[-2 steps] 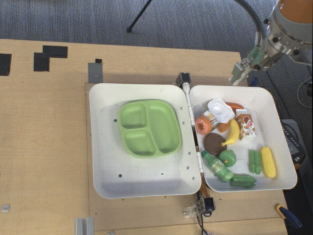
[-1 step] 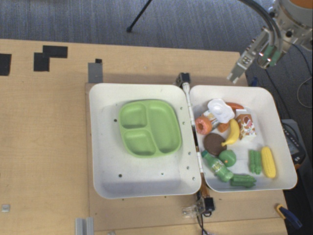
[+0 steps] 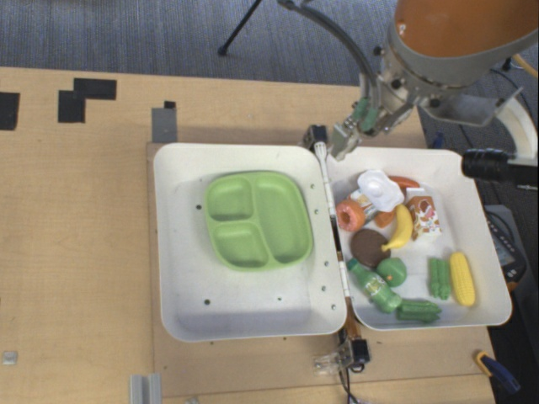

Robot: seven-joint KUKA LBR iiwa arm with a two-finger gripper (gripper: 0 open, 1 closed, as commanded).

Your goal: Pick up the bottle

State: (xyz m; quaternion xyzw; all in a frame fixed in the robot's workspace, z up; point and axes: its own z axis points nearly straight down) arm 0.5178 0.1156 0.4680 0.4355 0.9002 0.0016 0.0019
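Nearest, the green bottle (image 3: 374, 286) lies flat by the right bin's (image 3: 488, 225) near-left corner, its long axis slanting near-right. Above the bin's far-left corner hangs the gripper (image 3: 344, 140); the bottle sits well nearward.

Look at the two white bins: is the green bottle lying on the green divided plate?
No: the green bottle lies in the right bin among the toy foods, while the green divided plate sits in the left bin.
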